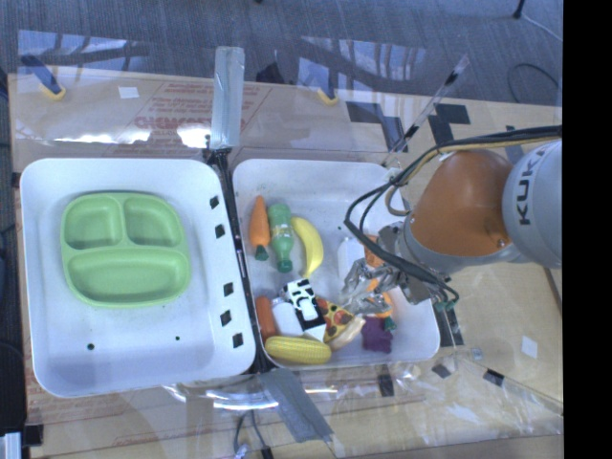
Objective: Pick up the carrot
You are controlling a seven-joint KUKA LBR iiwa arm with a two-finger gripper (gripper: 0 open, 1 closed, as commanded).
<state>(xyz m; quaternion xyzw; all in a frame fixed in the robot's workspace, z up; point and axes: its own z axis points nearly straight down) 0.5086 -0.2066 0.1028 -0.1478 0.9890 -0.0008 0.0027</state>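
Grey carpet lies beyond the counter (497, 132), and from my seat the pincer (368, 290) hangs low in the right bin (287, 172) over the toy clutter; I cannot tell its state. Farther off to its left, the carrot (259, 226) lies untouched beside the green bottle (280, 237), so the whole pick remains.
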